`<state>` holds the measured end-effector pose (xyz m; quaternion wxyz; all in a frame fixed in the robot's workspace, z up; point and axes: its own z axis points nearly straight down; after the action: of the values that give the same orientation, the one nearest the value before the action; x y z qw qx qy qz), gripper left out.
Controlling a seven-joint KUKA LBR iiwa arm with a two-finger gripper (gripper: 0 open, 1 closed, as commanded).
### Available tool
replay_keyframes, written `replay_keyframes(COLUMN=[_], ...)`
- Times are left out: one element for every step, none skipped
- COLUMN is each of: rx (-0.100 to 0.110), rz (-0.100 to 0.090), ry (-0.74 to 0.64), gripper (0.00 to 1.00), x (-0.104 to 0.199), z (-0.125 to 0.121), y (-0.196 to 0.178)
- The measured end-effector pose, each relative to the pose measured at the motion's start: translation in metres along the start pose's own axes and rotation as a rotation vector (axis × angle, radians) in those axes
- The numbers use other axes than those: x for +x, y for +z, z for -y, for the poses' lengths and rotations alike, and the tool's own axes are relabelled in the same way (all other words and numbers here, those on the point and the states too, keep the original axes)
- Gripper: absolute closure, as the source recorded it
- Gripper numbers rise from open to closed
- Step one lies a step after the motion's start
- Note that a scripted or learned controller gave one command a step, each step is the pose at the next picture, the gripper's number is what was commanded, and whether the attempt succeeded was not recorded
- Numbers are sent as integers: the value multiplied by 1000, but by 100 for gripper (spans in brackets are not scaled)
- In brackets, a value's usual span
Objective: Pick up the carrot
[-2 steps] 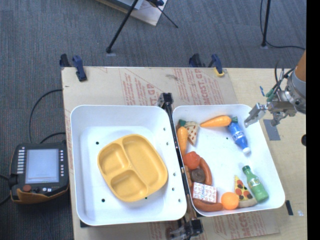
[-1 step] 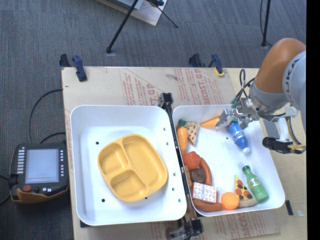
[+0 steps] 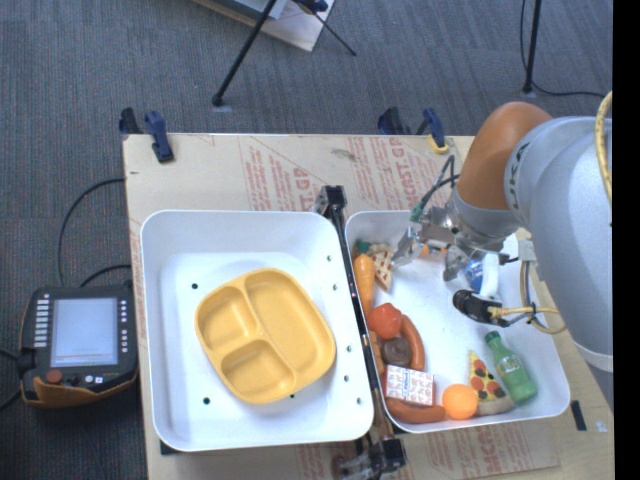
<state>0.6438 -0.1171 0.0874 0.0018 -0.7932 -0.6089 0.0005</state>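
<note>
Item: slim orange plastic toy carrot (image 3: 365,280), lying lengthwise along the right bin's left wall, just left of the tool (image 3: 432,246). Likely light, rigid, smooth; best gripped across its mid-body. Tool state: cannot tell.

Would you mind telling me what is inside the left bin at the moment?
The left bin holds a yellow divided plate with three compartments, lying on the bin floor. Whatever may lie beneath the plate is covered.
</note>
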Motion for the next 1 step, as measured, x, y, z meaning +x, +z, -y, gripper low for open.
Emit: replay_keyframes(rx=[-3], rz=[0], ry=[81], gripper=[0], x=[88], z=[23], y=[-101])
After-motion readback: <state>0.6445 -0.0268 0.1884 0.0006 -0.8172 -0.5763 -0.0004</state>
